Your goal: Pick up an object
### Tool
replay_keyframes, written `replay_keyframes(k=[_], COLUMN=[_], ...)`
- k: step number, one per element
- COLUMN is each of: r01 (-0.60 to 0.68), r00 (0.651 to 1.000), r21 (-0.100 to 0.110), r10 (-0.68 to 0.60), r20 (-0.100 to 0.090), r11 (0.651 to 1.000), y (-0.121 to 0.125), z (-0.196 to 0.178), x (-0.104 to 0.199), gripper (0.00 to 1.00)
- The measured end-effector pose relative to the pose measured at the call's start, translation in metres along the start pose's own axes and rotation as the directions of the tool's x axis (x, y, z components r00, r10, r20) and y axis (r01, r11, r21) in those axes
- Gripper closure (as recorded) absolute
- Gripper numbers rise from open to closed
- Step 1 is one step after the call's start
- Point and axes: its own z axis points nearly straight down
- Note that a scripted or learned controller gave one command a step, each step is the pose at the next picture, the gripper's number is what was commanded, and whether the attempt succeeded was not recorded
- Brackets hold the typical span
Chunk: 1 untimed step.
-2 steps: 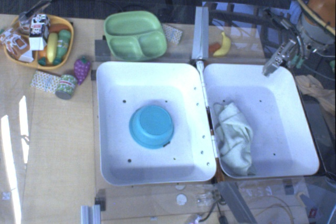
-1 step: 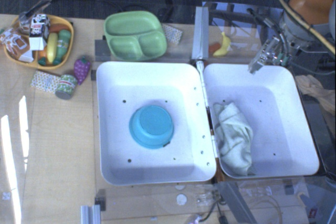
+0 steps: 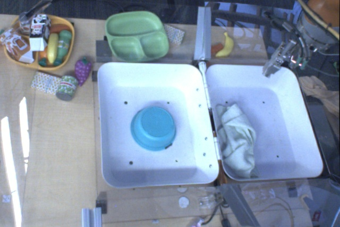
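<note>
- Wooden bench, two white bins side by side.
- Crumpled cloth lies against right bin's left wall; blue bowl sits upside down mid left bin.
- Gripper hovers over right bin's far edge, apparently parted, holding nothing — likely poised before descent.

Round blue plastic bowl, upside down, centre of left bin. Crumpled pale-green cloth, bunched lengthwise vs. right bin's left wall.
</note>
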Motion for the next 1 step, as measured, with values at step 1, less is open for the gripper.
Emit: replay_keyframes(k=[1], r01=[0.073], r00=[0.997], r21=[0.0], r10=[-0.073], r20=[0.001], r11=[0.997], y=[-0.0219], z=[0.0071], x=[-0.0234], gripper=[1.0])
